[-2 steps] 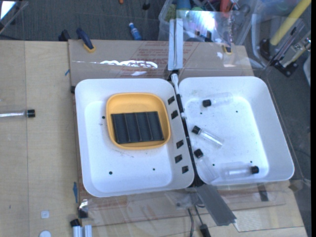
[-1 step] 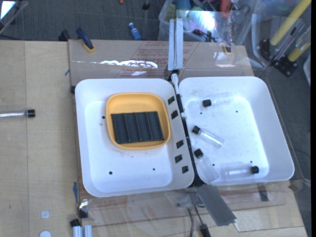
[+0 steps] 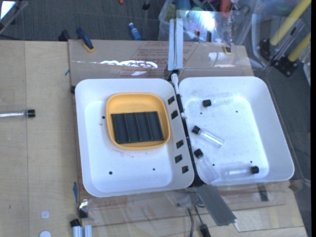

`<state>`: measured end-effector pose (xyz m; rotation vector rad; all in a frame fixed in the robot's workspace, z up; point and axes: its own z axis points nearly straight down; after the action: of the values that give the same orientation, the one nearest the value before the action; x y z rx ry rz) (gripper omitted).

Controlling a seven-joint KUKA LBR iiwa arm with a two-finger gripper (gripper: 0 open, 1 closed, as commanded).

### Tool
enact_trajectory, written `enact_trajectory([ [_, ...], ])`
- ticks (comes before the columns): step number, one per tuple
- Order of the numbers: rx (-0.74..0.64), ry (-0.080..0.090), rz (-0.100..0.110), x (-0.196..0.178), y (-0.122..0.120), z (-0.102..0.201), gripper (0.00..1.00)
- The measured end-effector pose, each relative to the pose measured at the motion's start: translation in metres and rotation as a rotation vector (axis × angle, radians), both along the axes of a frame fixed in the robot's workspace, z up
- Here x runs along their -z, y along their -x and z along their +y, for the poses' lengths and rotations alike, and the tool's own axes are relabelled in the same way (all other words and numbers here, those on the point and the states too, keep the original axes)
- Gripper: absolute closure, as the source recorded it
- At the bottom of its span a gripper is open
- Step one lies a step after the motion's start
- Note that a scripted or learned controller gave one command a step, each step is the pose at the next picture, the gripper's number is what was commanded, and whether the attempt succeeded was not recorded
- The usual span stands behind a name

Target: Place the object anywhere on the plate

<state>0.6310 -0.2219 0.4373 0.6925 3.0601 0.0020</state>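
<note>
A yellow, rounded-square plate [image 3: 114, 105] lies in the left white bin [image 3: 96, 174], toward its back. A dark grey, ribbed rectangular object [image 3: 137, 127] lies flat on the plate, covering most of its floor with its long side running left to right. Its edges stay within the plate's rim.
The right white bin [image 3: 276, 137] holds several clear vials with black caps, such as one [image 3: 208, 136] near the middle and one [image 3: 240, 171] at the front. Black clips [image 3: 179, 144] line the divider between the bins. A clear tube [image 3: 17, 114] lies on the bench at far left.
</note>
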Motion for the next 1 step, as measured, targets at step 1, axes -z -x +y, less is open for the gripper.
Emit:
enact_trajectory([
  [1, -0.363, 0.002, -0.001, 0.0051, 0.0568, -0.0017, 1.0],
])
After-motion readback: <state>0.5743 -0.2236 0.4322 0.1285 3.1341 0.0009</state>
